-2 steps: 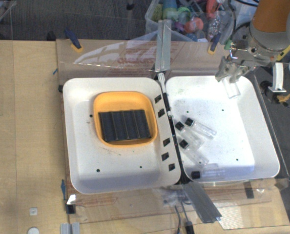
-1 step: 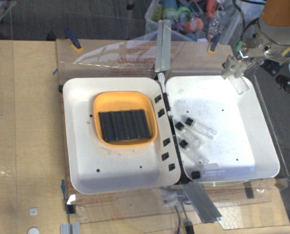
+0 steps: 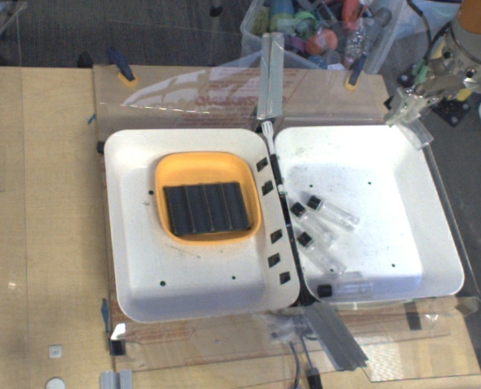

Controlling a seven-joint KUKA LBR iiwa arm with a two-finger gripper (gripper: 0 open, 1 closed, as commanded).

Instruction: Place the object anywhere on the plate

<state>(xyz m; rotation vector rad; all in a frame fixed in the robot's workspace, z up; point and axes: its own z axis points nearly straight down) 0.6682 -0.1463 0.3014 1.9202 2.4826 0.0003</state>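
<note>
plate [image 3: 207,168] in left bin [image 3: 127,258], tubes [image 3: 321,221] in right bin [image 3: 402,217]

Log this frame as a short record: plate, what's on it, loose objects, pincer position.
plate: orange plate, in the left bin
on plate: black ribbed block, lying flat
loose objects: clear vials with black caps, scattered in the right bin near the divider
pincer: pincer above the right bin's far right corner, away from the vials
task status: vials not on the plate
</note>
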